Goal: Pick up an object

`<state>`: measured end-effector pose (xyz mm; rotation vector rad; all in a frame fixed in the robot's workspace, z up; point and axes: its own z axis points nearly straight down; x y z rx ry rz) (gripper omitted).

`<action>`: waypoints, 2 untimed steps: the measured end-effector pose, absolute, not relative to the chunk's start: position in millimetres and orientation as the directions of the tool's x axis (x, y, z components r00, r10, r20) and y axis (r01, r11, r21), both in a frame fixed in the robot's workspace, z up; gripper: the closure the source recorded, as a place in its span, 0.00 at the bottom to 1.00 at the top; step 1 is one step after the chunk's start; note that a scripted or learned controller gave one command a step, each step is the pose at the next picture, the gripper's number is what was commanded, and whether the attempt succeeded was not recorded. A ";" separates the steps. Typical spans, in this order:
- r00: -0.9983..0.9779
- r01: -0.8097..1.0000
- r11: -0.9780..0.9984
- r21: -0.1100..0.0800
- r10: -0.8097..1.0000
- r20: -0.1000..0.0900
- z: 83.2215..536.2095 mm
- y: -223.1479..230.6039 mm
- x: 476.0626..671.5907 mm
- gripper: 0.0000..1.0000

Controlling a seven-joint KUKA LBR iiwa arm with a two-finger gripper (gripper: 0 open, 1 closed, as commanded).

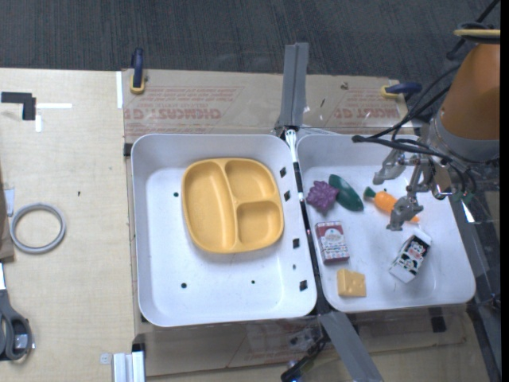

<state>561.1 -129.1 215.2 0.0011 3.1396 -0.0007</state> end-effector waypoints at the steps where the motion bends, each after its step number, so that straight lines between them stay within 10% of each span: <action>1: -0.992 0.130 0.992 0.000 0.130 -0.004 92.6 -136.0 603.4 0.00; 2: -0.912 0.411 0.912 0.000 0.411 -0.004 92.5 -96.8 621.8 0.00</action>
